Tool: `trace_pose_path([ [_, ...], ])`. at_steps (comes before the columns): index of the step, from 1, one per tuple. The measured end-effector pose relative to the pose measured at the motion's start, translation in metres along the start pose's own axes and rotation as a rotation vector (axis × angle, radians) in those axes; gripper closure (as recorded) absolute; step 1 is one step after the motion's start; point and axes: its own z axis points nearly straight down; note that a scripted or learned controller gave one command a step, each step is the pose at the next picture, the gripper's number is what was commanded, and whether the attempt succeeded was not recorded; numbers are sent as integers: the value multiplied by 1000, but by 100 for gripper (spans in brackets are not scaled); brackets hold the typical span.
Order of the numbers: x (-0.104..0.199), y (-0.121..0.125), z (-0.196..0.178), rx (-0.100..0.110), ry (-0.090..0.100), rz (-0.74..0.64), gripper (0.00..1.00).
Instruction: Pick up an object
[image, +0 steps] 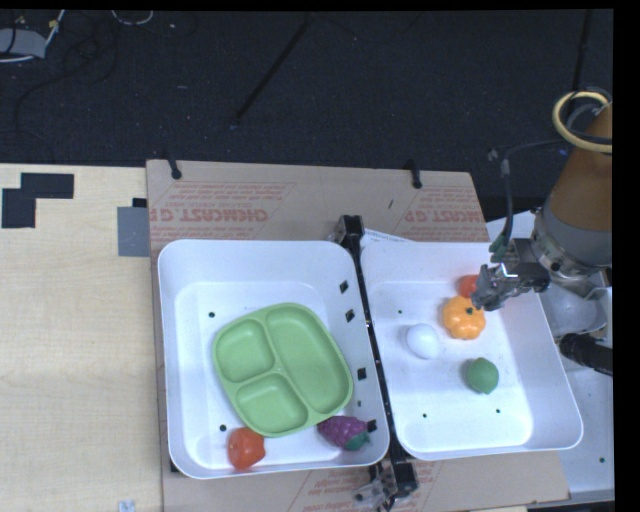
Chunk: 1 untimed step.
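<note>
Fingers of the gripper (487, 292) cannot be made out as open or closed from the camera view; the dark mechanism is too small and cluttered there to judge, and nothing is seen between them. Gripper sits low over the upper right part of the right bin (560, 400), its tip just beside the orange fruit (463, 319) and touching or overlapping a small red piece (467, 284); which of the two it addresses cannot be determined. Assessment: the approach step is in hand, with no object yet lifted. The next move would call for centring the tip over one item, most likely the orange fruit, descending squarely and closing on it without nudging it against the red piece or the bin wall. Contents of the right bin: orange fruit, red piece, a white ball (423, 341) near the centre and just beside the fruit, and a green ball (482, 375) lower down, apart from the others. Contents of the left bin (175, 300): a green tray (285, 370) with three compartments, all seen bare, lying tilted across the floor; a red fruit (245, 447) at the lower edge; a purple item (343, 431) near the lower right corner, touching or just beside the tray rim.
</note>
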Motion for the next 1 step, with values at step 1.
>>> trace_pose_path([
  [1,46,9,18,8,2,-1,100],
])
